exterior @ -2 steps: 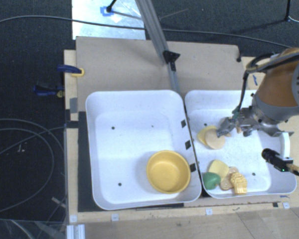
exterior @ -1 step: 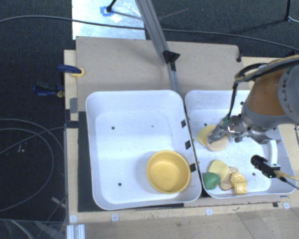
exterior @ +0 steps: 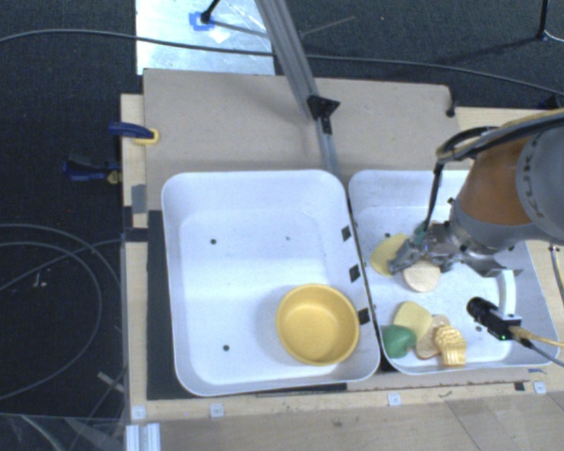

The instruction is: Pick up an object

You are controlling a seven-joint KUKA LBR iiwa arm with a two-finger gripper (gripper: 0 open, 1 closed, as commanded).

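Gripper [exterior: 421,252] low in right bin [exterior: 376,188], down among pieces; finger state cannot tell, hidden by wrist; pale yellow piece [exterior: 389,252] and beige disc [exterior: 421,277] just beside it, likely targets; nothing seen held. Green piece [exterior: 398,340] and yellow toy [exterior: 449,345] crowd front wall, little room there. Left bin [exterior: 197,195] holds bowl [exterior: 317,323] near front corner; open floor elsewhere.

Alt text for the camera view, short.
A grey arm's gripper reaches down among small pale food-like items in the right white bin. The left white bin holds a yellow bowl.
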